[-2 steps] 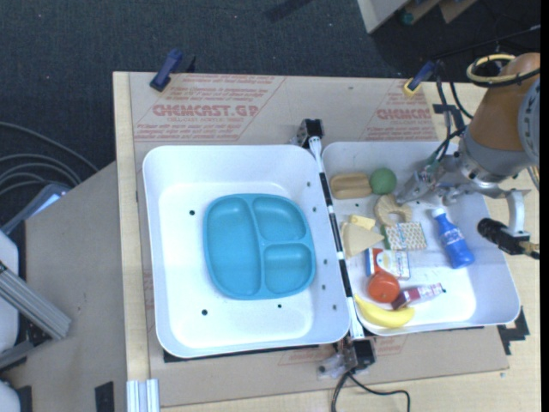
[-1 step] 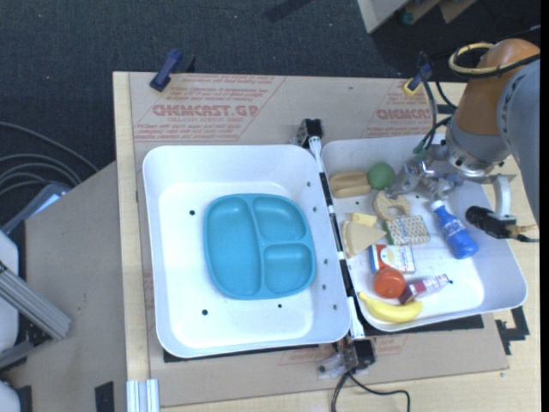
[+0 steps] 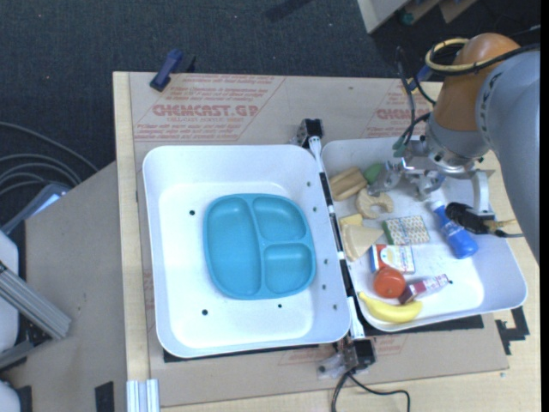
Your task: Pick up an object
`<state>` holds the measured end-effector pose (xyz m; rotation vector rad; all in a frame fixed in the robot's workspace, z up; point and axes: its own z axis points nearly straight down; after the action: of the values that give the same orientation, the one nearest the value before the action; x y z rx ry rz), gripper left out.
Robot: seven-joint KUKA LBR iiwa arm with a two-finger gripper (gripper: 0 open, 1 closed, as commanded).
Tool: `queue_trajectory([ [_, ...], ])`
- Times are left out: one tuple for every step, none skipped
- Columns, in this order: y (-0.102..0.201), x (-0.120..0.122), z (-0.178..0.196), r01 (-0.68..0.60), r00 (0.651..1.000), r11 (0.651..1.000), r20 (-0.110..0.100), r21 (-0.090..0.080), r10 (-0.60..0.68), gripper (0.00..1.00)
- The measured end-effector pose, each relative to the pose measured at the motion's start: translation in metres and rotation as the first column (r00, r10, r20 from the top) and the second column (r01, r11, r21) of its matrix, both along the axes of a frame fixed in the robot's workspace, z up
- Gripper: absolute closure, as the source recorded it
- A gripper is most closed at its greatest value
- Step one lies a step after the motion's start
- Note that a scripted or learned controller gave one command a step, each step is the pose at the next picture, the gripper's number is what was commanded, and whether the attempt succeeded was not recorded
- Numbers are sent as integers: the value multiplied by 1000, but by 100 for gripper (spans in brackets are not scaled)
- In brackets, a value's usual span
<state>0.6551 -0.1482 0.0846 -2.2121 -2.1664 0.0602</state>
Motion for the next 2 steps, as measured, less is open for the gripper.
queue_trajectory([
  [40,11,0,-22,998,1000,57,-4,22,0],
  [40,12,11,-23,998,1000,58,-5,23,100],
])
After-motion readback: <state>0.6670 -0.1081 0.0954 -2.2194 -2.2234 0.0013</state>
